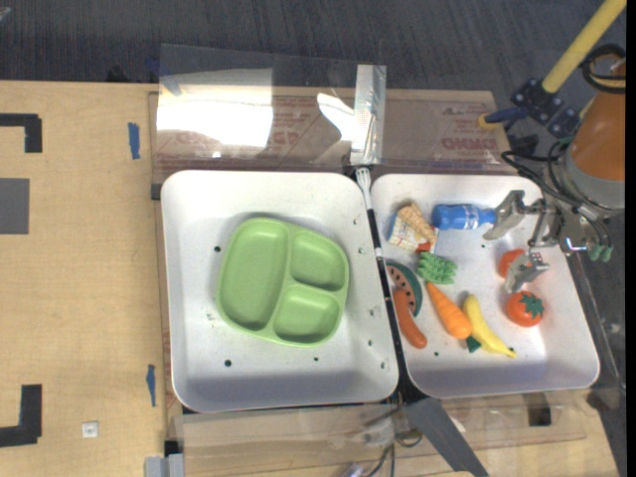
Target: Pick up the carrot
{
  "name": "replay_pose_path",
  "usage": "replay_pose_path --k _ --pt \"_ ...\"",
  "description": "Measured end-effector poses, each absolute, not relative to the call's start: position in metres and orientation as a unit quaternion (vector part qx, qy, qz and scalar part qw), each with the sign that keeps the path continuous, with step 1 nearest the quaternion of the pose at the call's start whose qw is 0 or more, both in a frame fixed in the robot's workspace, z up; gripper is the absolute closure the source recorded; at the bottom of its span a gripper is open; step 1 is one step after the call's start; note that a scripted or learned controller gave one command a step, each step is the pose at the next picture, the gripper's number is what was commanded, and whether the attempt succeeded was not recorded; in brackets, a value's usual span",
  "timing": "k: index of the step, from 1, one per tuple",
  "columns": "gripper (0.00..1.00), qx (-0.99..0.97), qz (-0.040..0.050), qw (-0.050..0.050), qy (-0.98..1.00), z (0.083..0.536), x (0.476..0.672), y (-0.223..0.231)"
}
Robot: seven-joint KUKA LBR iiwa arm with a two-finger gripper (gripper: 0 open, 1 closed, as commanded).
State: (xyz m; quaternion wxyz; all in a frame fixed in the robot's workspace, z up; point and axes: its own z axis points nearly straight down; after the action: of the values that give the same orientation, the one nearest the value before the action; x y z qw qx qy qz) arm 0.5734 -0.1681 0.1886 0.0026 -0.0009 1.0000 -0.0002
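The arm is cut off at the right edge, and its gripper (530, 246) hangs over the right bin (581, 361) with its 2 fingers spread, nothing between them, partly covering a small red thing (511, 262). The carrot (447, 308) lies near the bin's middle, green top pointing up-left, with bare floor between it and the gripper. A banana (487, 328) touches its right side, a watermelon slice (406, 286) and sausage (408, 322) lie left, a tomato (525, 308) right.

The carrot (447, 309) is hemmed in: a banana (486, 330) just to its right, a sausage (408, 323) and watermelon slice (406, 287) to its left. Bare bin floor (477, 256) lies open between carrot and tomato (525, 308).
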Motion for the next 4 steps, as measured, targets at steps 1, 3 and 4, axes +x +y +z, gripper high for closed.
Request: replay_pose_path --k 1,3,4 --pt "0.00 0.016 -0.0022 0.018 1.000 0.111 0.569 -0.115" --pt "0.00 0.072 -0.0011 0.026 0.997 0.103 0.537 -0.099" --pt "0.00 0.126 -0.0010 0.037 0.991 0.105 0.503 -0.095"
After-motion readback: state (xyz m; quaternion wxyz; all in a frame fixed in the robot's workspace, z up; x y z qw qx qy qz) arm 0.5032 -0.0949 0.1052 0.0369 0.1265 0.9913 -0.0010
